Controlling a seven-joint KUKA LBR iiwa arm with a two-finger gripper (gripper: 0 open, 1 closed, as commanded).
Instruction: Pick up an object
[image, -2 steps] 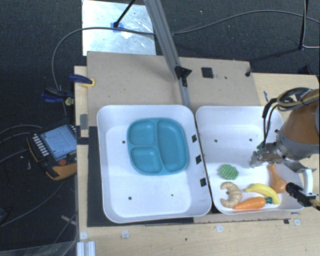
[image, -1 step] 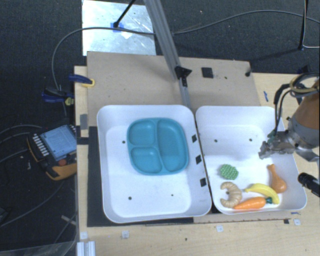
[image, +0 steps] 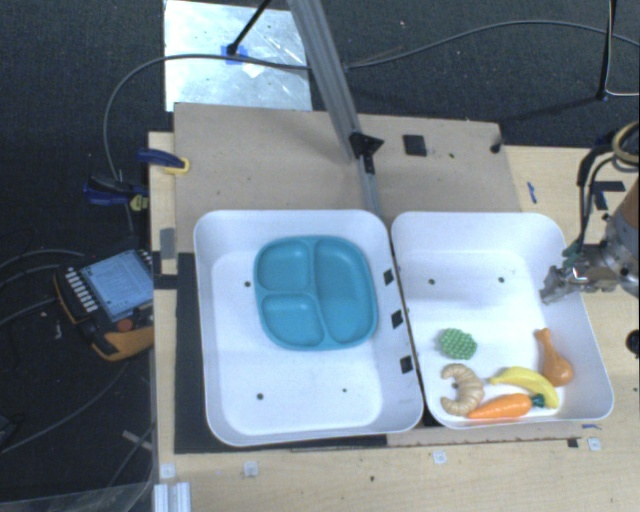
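Blue tray (image: 316, 293) in L bin (image: 225, 400); toy food (image: 497, 388) R bin (image: 590, 390).

Two bins side by side on the counter (image: 300, 150), plate (image: 315, 292) in the left bin (image: 225, 400), toy foods (image: 500, 385) clustered in the right bin's (image: 470, 250) near corner, hand (image: 560, 282) at its right rim.

A blue divided plate (image: 315, 292) lies in the left white bin (image: 225, 400), well apart from the claw (image: 560, 283) and across the neighbouring bin from it. The brown desk (image: 260, 160) carries both bins. A grey pole (image: 330, 75) slants up beyond the bins, further from the claw than the plate. Farthest from the claw, off the desk's far side, sits a handheld pendant (image: 110, 285) with cables (image: 40, 330).
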